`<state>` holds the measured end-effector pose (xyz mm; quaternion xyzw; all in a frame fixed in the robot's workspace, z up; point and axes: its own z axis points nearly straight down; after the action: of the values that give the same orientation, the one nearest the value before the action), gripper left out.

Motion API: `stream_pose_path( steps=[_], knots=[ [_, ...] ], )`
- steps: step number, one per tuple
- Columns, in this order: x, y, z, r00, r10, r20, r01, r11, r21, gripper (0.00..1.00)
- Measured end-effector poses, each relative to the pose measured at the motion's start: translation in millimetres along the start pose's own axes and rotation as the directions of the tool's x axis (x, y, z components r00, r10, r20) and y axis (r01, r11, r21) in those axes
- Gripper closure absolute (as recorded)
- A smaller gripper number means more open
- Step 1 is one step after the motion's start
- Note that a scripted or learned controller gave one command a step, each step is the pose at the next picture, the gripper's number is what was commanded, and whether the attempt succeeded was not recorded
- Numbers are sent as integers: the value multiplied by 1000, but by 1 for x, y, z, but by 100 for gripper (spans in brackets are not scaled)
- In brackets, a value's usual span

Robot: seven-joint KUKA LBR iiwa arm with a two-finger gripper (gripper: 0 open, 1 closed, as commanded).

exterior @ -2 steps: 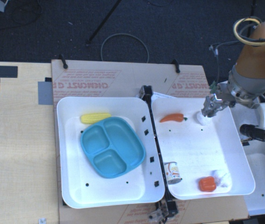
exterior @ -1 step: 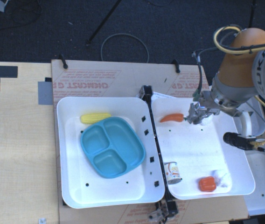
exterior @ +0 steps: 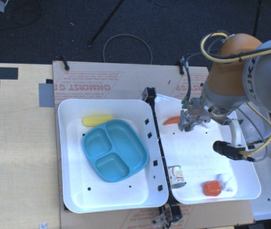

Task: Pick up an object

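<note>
I'm hovering my pincer (exterior: 189,124), can't tell its state from here, with the little orange carrot (exterior: 171,120) lying just left of it, probably light, smooth and a bit slippery, so I'm thinking grab mid-body.

Left bin (exterior: 73,194) holds a divided plate (exterior: 114,150); right bin (exterior: 250,187) holds a can (exterior: 176,176)

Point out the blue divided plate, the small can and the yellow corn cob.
blue divided plate (exterior: 115,150): camera view, on the ridge where its compartments meet.
small can (exterior: 176,176): camera view, middle of its labelled side.
yellow corn cob (exterior: 98,120): camera view, middle of its length.
</note>
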<state>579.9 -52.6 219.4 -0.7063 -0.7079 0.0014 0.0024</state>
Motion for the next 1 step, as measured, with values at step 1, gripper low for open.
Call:
stream_pose_path(
  steps=[1],
  knots=[
    [51,-20,9,1000,-2,-1,2,1000,1,100]
  ],
)
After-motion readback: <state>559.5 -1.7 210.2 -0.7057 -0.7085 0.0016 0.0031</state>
